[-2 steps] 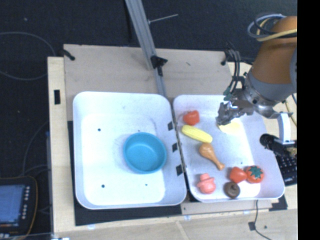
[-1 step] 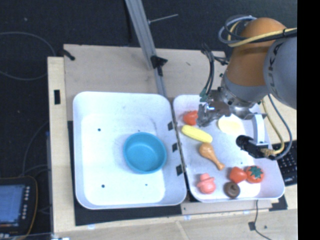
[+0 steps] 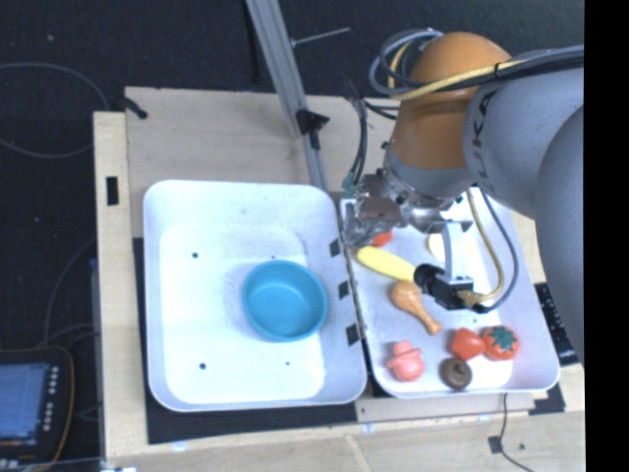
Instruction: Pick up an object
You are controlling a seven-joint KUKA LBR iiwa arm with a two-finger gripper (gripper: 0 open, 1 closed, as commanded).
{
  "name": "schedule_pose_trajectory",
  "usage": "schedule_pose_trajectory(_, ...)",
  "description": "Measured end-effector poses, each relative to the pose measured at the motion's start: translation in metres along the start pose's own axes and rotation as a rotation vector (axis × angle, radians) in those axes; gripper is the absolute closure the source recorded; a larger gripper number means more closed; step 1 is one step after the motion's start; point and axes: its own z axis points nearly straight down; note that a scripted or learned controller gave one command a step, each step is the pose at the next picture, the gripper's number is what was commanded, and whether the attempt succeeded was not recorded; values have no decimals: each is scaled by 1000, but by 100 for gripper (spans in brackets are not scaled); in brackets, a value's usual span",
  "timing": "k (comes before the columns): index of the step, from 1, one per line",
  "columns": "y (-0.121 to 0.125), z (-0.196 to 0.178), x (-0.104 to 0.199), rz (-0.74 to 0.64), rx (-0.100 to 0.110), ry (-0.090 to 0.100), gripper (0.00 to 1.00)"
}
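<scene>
the gripper hovers low over the right bin, near the yellow banana; i cannot tell its state, and next it must descend and grasp.

The room is evenly and fairly brightly lit from overhead, so shadows are soft and short. The two white bins come out nearly blown white; the left bin shows only faint grey shading along its inner walls. The blue bowl, well left of the fingers, throws almost no shadow. The orange band above them carries a mild sheen. The floor around the surface falls nearly black. The whole picture is slightly soft and grainy, small toys blurring at their edges.
</scene>
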Motion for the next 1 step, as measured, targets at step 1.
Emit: schedule_pose_trajectory(1,-7,-3,53,-1,0,1,100)
